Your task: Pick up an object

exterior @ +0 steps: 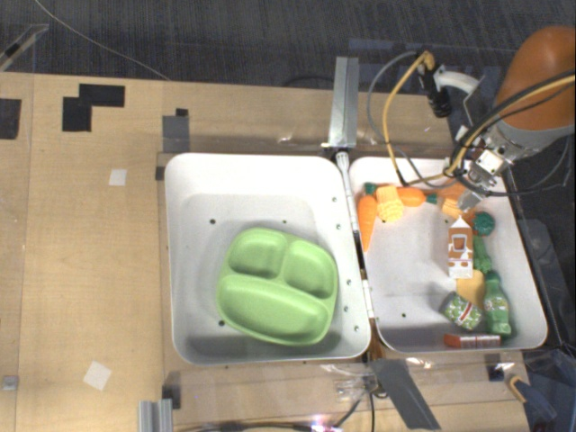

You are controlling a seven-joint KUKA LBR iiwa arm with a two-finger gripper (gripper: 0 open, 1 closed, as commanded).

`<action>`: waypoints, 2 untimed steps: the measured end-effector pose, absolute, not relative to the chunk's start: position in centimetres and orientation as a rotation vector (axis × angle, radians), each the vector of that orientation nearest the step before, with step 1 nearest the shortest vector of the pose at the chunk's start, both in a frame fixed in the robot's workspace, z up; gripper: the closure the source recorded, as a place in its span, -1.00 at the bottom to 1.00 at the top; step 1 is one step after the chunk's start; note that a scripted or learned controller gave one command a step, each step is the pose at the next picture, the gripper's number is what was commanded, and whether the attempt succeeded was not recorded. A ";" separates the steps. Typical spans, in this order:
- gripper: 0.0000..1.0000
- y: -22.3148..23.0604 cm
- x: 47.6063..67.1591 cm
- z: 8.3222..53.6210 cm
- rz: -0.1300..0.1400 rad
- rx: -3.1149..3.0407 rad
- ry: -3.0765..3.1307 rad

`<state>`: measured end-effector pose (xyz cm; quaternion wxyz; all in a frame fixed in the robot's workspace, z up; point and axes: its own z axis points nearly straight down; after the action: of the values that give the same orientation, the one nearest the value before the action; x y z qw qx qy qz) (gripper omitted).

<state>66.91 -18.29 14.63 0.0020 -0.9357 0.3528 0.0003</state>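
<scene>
Two white bins (180,241) sit side by side: the left holds a green tray (277,284), the right toy foods, where the gripper (474,180) hovers over a small carton (460,248), apparently unloaded.

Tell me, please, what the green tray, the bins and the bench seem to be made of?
Green tray: likely moulded plastic, matte with a soft sheen; one even colour, rounded compartments.
Bins: probably thin white plastic or coated metal; smooth, faintly glossy walls with rounded corners leave it open.
Bench: looks like pale wood or wood-look board, matte; a faint grain shows.
</scene>
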 end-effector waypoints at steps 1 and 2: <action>1.00 -15.8 67.2 26.8 -0.024 -2.846 1.315; 1.00 -9.4 67.1 32.7 -0.012 -2.677 1.628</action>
<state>67.05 -9.44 32.66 0.0043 -0.8544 0.5197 -0.0040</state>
